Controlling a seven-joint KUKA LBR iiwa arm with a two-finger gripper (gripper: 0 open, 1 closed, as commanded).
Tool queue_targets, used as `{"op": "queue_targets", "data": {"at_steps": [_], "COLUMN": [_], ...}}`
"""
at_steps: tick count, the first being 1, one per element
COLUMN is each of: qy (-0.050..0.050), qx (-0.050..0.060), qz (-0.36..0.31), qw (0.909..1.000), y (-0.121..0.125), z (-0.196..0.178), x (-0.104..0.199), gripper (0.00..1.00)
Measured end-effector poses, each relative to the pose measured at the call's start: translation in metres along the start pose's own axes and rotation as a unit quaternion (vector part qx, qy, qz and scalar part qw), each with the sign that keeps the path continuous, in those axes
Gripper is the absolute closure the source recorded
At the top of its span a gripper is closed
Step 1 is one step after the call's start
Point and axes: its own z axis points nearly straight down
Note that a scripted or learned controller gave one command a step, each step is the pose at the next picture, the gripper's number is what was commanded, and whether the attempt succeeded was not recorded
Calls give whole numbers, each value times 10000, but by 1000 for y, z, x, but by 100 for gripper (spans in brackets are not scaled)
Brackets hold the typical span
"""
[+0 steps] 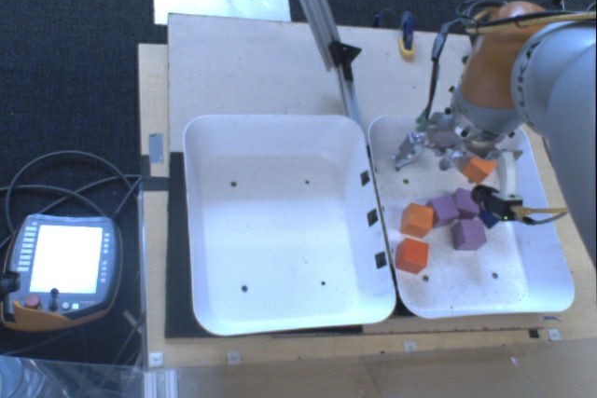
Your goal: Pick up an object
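My gripper [437, 154] hangs over the back part of the right bin [522, 294], under the orange wrist band. An orange block [478, 169] lies just to its right, close against the gripper's metal parts; whether it is held is hidden from this angle. In front of it lie three purple cubes [445, 208] [465, 200] [468, 234], an orange cube [417, 219] and a redder orange cube [411, 254], all resting on the bin floor.
The left bin [215, 294] stands beside the right one, sharing a raised middle rim [373, 210]. A slanted metal pole [317, 5] rises behind the bins. A black and yellow cable plug [499, 203] hangs by the purple cubes. A teach pendant [61, 270] lies far left.
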Motion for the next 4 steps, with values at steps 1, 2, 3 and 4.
{"op": "queue_targets", "data": {"at_steps": [1,2,3,4], "qy": [-1,-4,-3,8], "qx": [-34,-45,-43,-17], "qz": [-5,-3,-6,-26], "qw": [10000,10000,10000,10000], "y": [2,0,1,-25], "z": [-14,-59,-96,-108], "x": [0,1,1,45], "gripper": [100,100,100,100]}}
